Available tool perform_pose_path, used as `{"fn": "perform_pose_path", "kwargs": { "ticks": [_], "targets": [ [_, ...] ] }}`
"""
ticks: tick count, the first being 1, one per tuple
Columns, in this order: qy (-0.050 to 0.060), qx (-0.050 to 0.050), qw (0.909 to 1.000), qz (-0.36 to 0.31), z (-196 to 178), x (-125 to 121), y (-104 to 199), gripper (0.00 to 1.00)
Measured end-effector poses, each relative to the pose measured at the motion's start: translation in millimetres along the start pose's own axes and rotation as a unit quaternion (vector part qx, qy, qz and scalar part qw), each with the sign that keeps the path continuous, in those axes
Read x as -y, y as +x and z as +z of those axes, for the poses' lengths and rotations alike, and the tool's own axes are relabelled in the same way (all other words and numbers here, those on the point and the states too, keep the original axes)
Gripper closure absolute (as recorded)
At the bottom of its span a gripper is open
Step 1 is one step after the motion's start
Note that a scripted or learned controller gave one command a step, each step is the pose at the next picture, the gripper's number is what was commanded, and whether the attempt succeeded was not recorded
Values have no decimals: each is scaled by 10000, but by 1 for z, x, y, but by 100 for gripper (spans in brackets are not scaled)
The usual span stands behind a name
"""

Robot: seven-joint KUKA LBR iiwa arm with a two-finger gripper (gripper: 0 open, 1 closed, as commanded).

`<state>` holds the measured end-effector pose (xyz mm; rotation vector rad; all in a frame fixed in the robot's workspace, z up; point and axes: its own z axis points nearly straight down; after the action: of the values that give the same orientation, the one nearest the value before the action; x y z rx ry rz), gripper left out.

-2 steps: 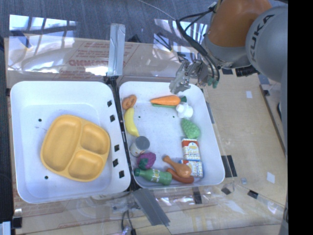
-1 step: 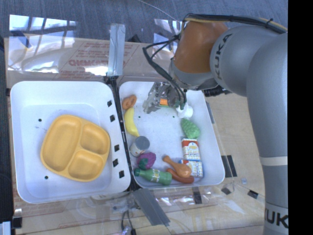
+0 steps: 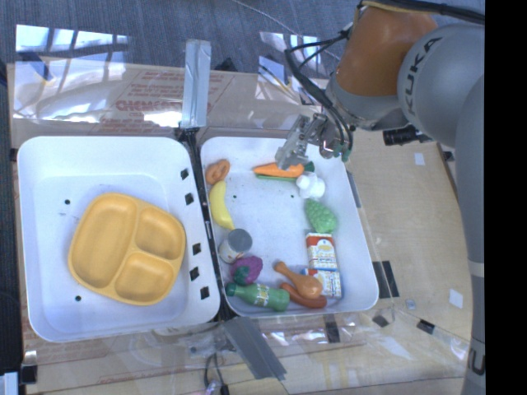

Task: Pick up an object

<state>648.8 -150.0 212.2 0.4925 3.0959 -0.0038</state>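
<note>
The gripper (image 3: 292,153) hangs just above the carrot (image 3: 278,170) at the right bin's (image 3: 360,245) far edge; jaw state cannot be told, nothing is lifted, and the pick remains.

Bright, even light falls from above, with soft, faint shadows inside the white bins (image 3: 107,151). Strong glare streaks the clear plastic sheet (image 3: 74,44) behind them. Focus is slightly soft throughout.

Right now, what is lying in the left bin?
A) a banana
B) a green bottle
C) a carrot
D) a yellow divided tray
D: the yellow divided tray sits alone in the left bin; the banana, carrot and green bottle lie in the right bin.
</note>
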Motion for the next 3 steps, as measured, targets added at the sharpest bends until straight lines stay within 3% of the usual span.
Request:
{"fn": "perform_pose_path", "kwargs": {
  "ticks": [1,2,3],
  "targets": [
    [-3,-40,9947,-1030,45,73,24,100],
    [-19,-35,9908,-1354,53,18,22,100],
    [-3,-4,9833,-1818,14,59,-16,100]
  ]
}}
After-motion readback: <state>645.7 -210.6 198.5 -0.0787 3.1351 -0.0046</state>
